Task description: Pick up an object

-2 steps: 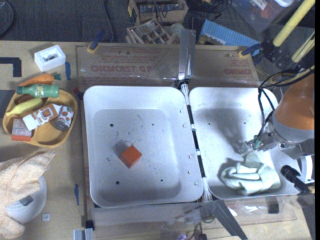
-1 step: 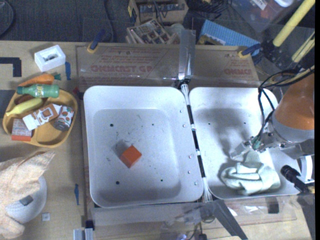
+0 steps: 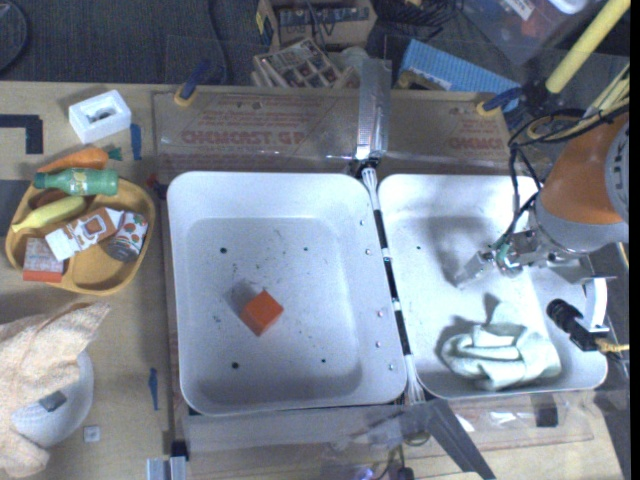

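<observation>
Orange block [image 3: 262, 311] sits mid left bin [image 3: 200, 208]: judged light, rigid, best pinched across opposite flat faces. Crumpled white cloth [image 3: 497, 354] lies in right bin [image 3: 420, 203]: soft, grabbed at a fold. End effector [image 3: 468, 271] is angled low over right bin, above the cloth; finger state cannot be told.

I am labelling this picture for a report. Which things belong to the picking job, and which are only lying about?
For the job: gripper, white cloth in the right bin, orange block in the left bin.

Lying about: yellow bowl of toy food, white box.
</observation>
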`<act>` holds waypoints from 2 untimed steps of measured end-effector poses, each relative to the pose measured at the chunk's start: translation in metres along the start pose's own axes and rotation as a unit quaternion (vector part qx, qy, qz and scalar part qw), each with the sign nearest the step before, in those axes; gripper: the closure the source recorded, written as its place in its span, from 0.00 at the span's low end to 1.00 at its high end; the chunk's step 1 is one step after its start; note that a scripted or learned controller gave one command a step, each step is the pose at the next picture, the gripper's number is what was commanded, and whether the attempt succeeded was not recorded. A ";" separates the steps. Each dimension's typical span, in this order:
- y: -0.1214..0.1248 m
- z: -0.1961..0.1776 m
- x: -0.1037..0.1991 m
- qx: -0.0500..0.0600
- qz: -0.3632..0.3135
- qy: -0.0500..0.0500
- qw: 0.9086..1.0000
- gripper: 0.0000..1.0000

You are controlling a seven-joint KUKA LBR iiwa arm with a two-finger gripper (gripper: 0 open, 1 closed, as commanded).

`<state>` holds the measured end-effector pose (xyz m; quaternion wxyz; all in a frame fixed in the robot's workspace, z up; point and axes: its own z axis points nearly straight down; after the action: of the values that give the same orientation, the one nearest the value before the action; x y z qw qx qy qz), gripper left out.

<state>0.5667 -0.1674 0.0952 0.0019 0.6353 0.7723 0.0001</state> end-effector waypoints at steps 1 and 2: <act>0.001 -0.011 -0.001 -0.002 -0.001 -0.002 1.000 1.00; 0.048 -0.073 -0.011 0.000 0.098 0.000 0.995 1.00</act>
<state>0.6159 -0.1688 0.1679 0.0020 0.7081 0.7061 -0.0001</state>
